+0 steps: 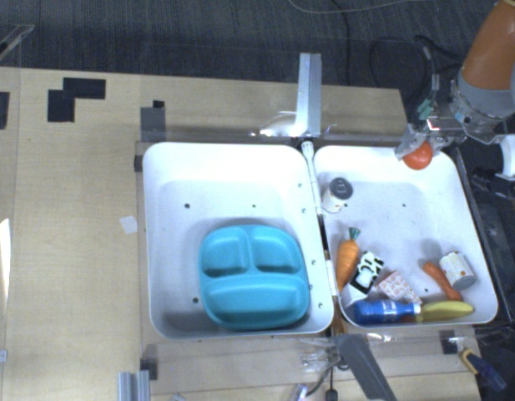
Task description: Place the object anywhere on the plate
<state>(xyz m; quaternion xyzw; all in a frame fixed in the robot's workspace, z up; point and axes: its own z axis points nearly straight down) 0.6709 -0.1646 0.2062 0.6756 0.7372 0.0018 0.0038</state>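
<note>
At jaws, upper-right corner of right bin point(470, 224): gripper point(417, 150) closed on small red-orange object point(419, 158), held between jaws above bin rim. Plate point(253, 276), blue w/ compartments, lies well down-left of jaws in left bin point(161, 224). Est. next move: carry obj. leftward across divider, then release.

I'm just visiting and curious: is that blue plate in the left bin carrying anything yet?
Empty. The blue plate shows three bare compartments; the carrot, bottle and banana lie in the right bin.
</note>
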